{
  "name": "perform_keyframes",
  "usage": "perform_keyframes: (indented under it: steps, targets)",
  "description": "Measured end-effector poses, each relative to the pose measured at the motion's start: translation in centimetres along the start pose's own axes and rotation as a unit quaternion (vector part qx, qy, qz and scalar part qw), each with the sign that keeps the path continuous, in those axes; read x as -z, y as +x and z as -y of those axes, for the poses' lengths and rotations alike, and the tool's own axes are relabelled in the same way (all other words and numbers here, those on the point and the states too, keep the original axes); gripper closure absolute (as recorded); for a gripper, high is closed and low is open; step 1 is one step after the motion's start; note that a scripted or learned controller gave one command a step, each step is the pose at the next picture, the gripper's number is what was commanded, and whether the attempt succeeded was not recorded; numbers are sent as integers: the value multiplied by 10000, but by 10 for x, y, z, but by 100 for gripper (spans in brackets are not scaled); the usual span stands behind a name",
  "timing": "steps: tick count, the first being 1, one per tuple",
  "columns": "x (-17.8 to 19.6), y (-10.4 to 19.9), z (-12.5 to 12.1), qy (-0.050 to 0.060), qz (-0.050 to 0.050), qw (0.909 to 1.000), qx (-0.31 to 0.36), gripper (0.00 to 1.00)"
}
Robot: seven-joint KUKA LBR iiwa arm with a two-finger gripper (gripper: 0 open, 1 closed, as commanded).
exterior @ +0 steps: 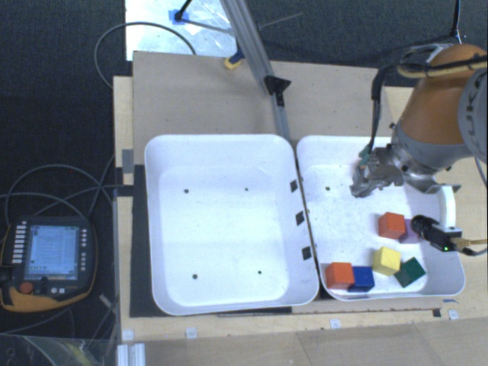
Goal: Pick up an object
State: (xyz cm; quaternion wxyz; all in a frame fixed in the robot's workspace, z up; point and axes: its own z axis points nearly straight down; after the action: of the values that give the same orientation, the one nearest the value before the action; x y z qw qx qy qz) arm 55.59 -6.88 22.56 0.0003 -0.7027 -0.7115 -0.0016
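My gripper (364, 183) hangs over the upper middle of the right bin (328, 158), above bare white floor. Nothing shows between its fingers. Below and to its right lies an orange-red block (392, 225). Along the bin's front edge sit an orange block (339, 274), a blue block (363, 278), a yellow block (386, 261) and a dark green block (411, 271). The gripper is well apart from all of them.
The left bin (221, 219) adjoins the right one, with black clips on the shared rim. A grey pole (252, 36) slants down to the bench behind the bins. A teach pendant (47, 261) lies on the floor at left. A black-and-white fitting (438, 231) overhangs the right bin's right rim.
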Motion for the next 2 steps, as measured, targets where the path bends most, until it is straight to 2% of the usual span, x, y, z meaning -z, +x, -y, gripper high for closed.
perform_keyframes:
  steps: [2]
  targets:
    - [12,112,-23,-8,-1,10000,-1,100]
